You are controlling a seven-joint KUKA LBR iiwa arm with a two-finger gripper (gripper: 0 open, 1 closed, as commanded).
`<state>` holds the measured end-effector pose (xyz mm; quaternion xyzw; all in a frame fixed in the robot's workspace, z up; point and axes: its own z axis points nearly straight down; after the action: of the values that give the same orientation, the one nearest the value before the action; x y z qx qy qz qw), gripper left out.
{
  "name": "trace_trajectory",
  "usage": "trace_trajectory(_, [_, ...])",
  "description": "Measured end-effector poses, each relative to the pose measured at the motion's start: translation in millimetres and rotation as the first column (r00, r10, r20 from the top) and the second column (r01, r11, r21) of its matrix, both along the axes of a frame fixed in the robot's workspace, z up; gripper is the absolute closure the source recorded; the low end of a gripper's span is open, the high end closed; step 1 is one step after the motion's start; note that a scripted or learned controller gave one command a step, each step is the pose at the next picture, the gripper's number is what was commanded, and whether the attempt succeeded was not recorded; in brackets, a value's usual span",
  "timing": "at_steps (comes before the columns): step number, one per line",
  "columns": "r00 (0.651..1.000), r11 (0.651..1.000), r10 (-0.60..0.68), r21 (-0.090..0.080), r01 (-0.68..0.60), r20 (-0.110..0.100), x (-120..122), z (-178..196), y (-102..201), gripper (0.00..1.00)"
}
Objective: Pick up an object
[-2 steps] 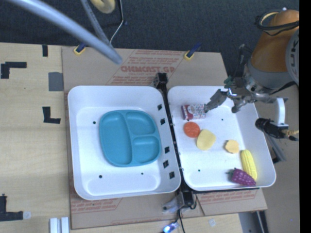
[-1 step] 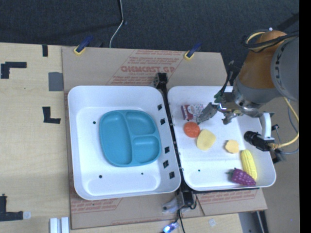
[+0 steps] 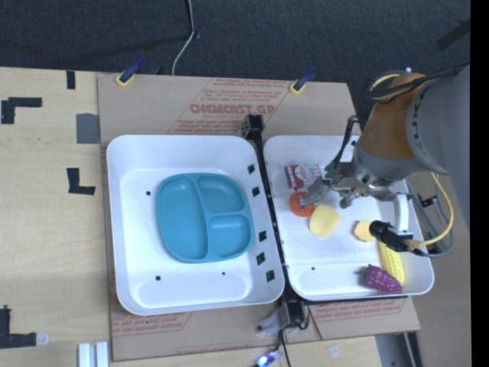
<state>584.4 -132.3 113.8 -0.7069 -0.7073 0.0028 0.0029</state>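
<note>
Worktop (image 3: 46, 205): pale wood with black tape marks along its left side; a brown cardboard sheet (image 3: 229, 105) lay under both bins, clipped at its far edge.
Left bin (image 3: 126, 155): shallow and white, on the left half of the cardboard, touching the right bin along a row of black clips.
Blue plate (image 3: 205, 217): a three-compartment plate, flat in the middle of the left bin, its compartments bare.
Right bin (image 3: 321, 277): shallow and white, holding all the loose things.
Red-and-white packet (image 3: 299, 175): near the right bin's far left corner.
Orange-red ball (image 3: 300, 204): by the right bin's left wall, just nearer than the packet, partly under one finger.
Gripper (image 3: 327, 191): low over the right bin's far half, fingers spread fairly wide; the left finger tip was at the orange-red ball, the other toward the bin's middle. No thing could be seen clasped between them.
Yellow lemon (image 3: 324, 221): in the bin's middle, just beside the ball and just under the fingers.
Small yellow piece (image 3: 364, 231): right of the lemon, against a black part of the arm.
Purple grapes (image 3: 380, 280): at the near right corner.
Corn cob (image 3: 393, 261): touching the grapes, along the right wall.
Arm (image 3: 397, 128): grey with an orange band, reaching in over the right bin's far right corner.
</note>
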Motion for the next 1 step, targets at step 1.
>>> trace_trajectory(1, [1.000, 1.000, 0.000, 0.000, 0.000, 0.008, 0.5, -29.1, 0.7, 0.00])
